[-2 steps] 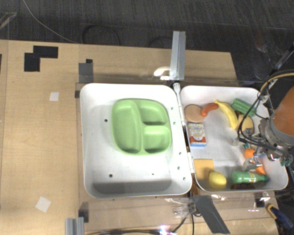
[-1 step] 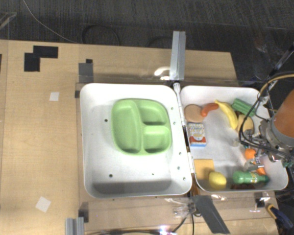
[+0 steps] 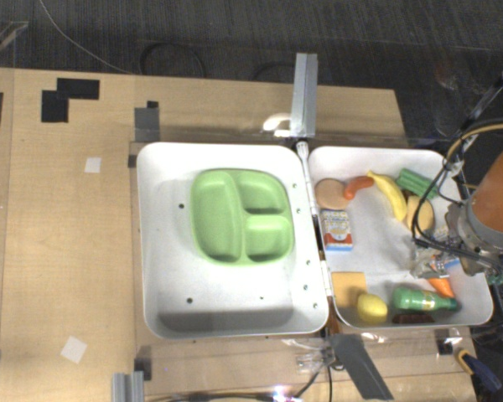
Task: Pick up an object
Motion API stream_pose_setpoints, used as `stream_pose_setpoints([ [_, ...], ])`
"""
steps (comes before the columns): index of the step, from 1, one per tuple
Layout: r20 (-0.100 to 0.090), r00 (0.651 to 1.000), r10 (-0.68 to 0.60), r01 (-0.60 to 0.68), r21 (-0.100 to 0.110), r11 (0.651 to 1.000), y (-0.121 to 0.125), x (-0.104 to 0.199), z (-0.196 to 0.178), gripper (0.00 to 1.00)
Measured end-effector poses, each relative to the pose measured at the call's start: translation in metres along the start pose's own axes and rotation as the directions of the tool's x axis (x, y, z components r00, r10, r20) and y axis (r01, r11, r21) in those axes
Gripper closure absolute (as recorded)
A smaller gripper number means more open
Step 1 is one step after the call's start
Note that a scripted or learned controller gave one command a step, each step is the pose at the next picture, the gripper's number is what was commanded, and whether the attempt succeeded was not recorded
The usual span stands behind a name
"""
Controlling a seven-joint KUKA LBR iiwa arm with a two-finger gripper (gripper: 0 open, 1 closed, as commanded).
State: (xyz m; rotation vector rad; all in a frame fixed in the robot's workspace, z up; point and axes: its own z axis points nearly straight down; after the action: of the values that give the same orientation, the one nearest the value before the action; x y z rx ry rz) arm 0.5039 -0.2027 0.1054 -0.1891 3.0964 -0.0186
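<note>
Nearest the viewer, at the near rim of the right bin (image 3: 402, 320): one green bottle (image 3: 425, 299) lying on its side, one yellow lemon (image 3: 371, 307) touching an orange-tan block (image 3: 348, 286) just behind it.

Surface: light wooden bench (image 3: 59, 249), several black patches toward its far left corner, two pale squares stuck on its left part. Dark carpet (image 3: 235, 15) beyond the far edge, with a thin cable trailing over it. One grey metal post (image 3: 305, 99) stands behind the seam where the two bins meet.

Bins: two, white, shallow, side by side and touching.

Left bin (image 3: 168, 300): one green divided tray (image 3: 240, 215), three compartments, sitting around the middle, well left of the right bin.

Right bin, counted from its wall shared with the left bin:
- one small carton (image 3: 336, 229), red, white and blue, just beside that wall
- one tan round item (image 3: 329, 193) behind the carton, with one orange-red piece (image 3: 358, 188) touching it
- two bananas: one (image 3: 390, 195) toward the far wall, another (image 3: 423, 214) curled further right
- one green rectangular item (image 3: 416, 182) at the far right corner
- one small orange item (image 3: 441, 286) near the right wall, just behind the bottle's cap end

Arm: one, grey with an orange band (image 3: 496, 193), over the right side of the right bin, cables looping around it. Gripper (image 3: 434, 262) low over the floor of the bin near the small orange item and a cluttered light-coloured piece; how far the hand is open, and whether it has hold of anything, cannot be told.
</note>
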Motion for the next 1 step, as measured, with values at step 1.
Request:
stream_pose_setpoints([
  [1, -0.001, 1.0, 0.0, 0.0, 0.0, 1.0, 0.0001, 0.0002, 0.0003, 0.0],
])
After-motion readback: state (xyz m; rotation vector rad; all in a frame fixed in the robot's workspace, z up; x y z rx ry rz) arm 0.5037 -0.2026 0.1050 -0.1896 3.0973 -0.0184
